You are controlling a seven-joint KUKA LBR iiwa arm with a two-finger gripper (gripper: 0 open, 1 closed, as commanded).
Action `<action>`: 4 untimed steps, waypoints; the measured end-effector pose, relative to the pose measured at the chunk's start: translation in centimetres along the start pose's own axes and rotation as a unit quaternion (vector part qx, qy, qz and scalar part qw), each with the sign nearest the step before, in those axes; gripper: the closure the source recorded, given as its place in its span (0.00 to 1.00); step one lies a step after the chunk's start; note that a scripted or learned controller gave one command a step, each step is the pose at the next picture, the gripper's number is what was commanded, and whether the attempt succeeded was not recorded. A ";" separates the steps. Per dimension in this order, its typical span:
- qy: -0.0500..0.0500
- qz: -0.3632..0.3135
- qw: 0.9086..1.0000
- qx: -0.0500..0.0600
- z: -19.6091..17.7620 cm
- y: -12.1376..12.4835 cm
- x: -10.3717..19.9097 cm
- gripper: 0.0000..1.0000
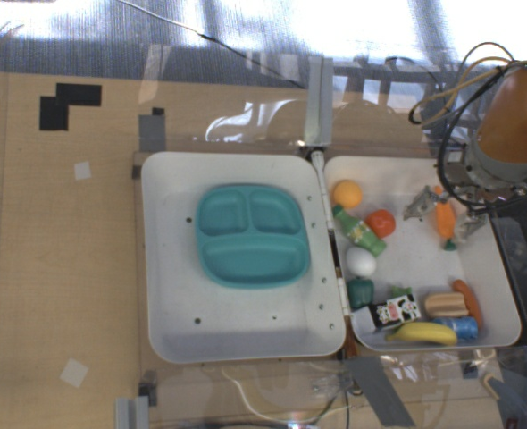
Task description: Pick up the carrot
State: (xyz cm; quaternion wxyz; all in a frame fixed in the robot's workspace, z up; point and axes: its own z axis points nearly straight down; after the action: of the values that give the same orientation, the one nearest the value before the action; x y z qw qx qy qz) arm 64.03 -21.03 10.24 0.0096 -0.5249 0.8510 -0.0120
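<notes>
Single camera view, looking down on the tabletop [58,266] and its 2 white bins. The arm [514,119] reached in from the right over the far right part of the right bin [505,324]. Its claw [444,214] hung with 2 fingers spread to a moderate width, 1 finger [420,206] to the left and 1 to the right of the carrot [446,218]. The carrot, orange with a small green tip at its near end, stood lengthwise between these fingers in the far right quarter of that bin. Whether the fingers pressed on the carrot or merely flanked it could not be told, nor whether it had left the bin floor.

Judged progress: the reach and the alignment appeared done; the closing, if not complete, and the lift remained.

Other contents of the right bin lay well apart from the claw: an orange ball [347,193], a green bottle [359,231], a tomato [380,223] and a white egg [361,262] toward the left side; a banana [422,332], a bread roll [446,305] and a sausage [468,301] along the near edge. The left bin [170,329] held a teal divided tray [251,234].
</notes>
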 end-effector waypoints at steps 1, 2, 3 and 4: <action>0.000 -0.033 0.999 0.000 0.0 -0.3 -0.2 0.00; 0.000 -0.017 1.000 0.000 0.1 -1.4 -0.7 0.00; -0.002 -0.016 1.000 0.008 -1.6 -1.9 -0.8 1.00; -0.003 -0.099 0.995 -0.006 1.0 4.6 -4.6 1.00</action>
State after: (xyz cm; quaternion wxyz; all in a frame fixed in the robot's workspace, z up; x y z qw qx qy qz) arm 62.01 -14.82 9.12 0.0073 -0.6069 0.7947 -0.0063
